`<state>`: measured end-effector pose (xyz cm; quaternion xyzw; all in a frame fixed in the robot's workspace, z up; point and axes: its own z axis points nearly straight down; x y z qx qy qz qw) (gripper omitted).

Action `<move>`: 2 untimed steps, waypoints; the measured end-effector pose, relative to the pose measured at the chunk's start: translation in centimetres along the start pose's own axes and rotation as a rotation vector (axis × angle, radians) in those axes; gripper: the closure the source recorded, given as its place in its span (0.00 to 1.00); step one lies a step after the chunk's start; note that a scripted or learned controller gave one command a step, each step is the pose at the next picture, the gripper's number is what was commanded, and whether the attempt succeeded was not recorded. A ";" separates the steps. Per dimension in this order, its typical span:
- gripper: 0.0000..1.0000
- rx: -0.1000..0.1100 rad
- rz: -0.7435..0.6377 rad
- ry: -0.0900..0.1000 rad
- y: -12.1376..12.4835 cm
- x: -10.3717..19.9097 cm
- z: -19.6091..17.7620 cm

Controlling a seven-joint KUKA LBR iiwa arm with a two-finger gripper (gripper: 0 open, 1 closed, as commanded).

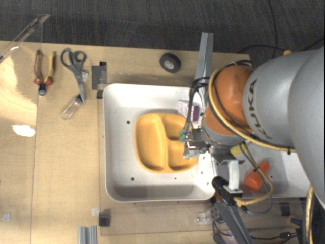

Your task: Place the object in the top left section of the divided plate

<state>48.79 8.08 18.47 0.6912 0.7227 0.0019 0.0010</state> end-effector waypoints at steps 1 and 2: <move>1.00 -0.001 -0.210 -0.001 5.2 -2.1 0.0; 0.00 -0.001 -0.210 0.000 5.2 -2.1 0.0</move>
